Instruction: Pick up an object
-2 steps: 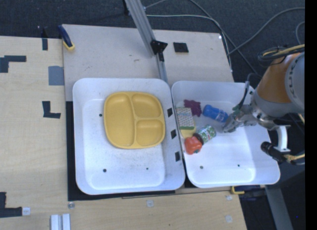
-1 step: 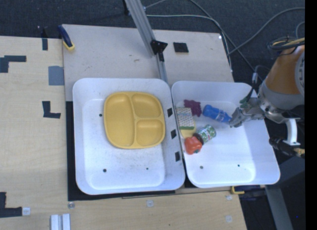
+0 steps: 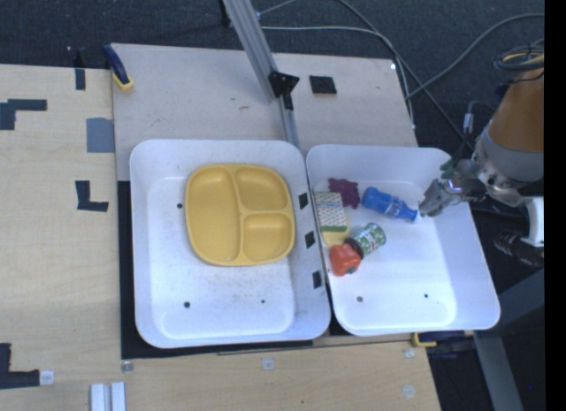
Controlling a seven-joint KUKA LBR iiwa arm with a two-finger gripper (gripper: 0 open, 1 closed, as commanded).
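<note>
1. Camera view is looking down at a slant on a pale bench (image 3: pixel 203 91) that is carrying two shallow white bins side by side, both smooth plastic with rounded corners.
2. Filling the upper middle of the left bin (image 3: pixel 159 303), a yellow tray (image 3: pixel 240 214) is lying flat; it is rounded, matte, and split into three compartments.
3. Against the right bin's (image 3: pixel 460 303) left wall, a flat pale sponge-like block (image 3: pixel 331 213) with a speckled face is lying, with a yellow piece (image 3: pixel 333 237) just below it.
4. Just beside the block's upper end, a lumpy dark purple object (image 3: pixel 345 192) is sitting near the far wall.
5. Right of that, a smooth blue cylindrical bottle (image 3: pixel 387 205) is lying on its side, pointing toward the right wall.
6. Below the bottle, a small green patterned can (image 3: pixel 369 239) is lying tilted, touching a glossy red rounded object (image 3: pixel 344 260).
7. Over the right bin's upper right edge, the gripper (image 3: pixel 434 201) is hanging on the grey arm with its orange band, its tip near the blue bottle's right end; whether it is open or closed cannot be told, and nothing is visibly gripped.
</note>
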